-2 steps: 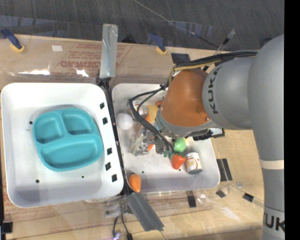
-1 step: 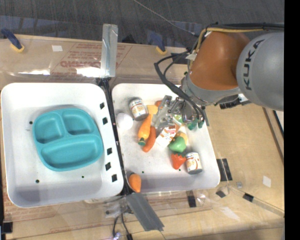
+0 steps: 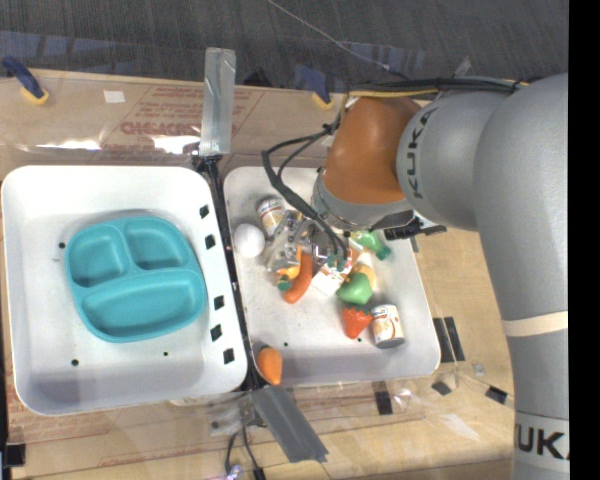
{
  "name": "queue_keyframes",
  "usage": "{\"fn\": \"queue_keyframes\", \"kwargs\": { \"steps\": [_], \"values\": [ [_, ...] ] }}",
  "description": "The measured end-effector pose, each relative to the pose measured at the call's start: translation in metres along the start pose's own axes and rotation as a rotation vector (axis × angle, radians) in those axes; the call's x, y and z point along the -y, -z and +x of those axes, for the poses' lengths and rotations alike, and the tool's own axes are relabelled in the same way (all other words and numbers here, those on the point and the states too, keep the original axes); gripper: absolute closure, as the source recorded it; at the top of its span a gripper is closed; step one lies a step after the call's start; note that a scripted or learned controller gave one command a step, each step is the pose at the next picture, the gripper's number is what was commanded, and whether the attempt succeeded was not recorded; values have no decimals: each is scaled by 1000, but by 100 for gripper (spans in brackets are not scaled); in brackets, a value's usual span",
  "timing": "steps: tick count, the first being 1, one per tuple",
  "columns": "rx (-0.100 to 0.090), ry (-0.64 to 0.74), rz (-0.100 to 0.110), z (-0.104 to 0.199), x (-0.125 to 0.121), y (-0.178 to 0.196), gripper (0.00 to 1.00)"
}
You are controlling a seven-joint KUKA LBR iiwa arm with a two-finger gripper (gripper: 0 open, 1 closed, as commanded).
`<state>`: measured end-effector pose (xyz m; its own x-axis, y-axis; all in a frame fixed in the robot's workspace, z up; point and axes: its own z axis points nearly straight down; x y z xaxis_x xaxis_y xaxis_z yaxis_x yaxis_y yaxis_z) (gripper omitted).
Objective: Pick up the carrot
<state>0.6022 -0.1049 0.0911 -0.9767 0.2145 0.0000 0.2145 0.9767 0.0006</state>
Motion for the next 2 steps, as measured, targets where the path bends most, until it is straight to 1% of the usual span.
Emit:
{"fn": "queue_keyframes", "kwargs": {
  "steps": [1, 2],
  "values": [
    [6, 230, 1, 52, -8, 104, 100],
    [2, 236, 0, 5, -82, 101, 100]
  ]
}}
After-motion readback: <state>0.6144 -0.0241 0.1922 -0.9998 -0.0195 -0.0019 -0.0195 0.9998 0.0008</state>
